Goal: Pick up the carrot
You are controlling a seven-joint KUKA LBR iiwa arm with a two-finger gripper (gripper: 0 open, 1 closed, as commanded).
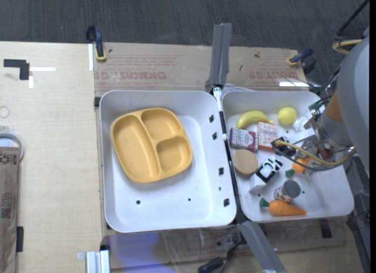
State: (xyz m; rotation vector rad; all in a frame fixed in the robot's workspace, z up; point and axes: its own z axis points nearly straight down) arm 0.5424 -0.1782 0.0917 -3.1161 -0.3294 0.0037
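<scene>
The carrot (286, 208) lies near the front edge of the right bin (335, 207), orange with its thick end pointing left. My gripper (306, 159) hangs over the right side of that bin, above and a little to the right of the carrot and apart from it. Nothing shows between the gripper and the carrot except a small can (288, 190) standing just behind the carrot.
The right bin also holds a banana (252, 118), a lemon (286, 115), a small carton (251, 138), a round tan disc (245, 162) and a black-and-white object (268, 169). A yellow divided plate (151, 144) sits in the left bin (170, 207).
</scene>
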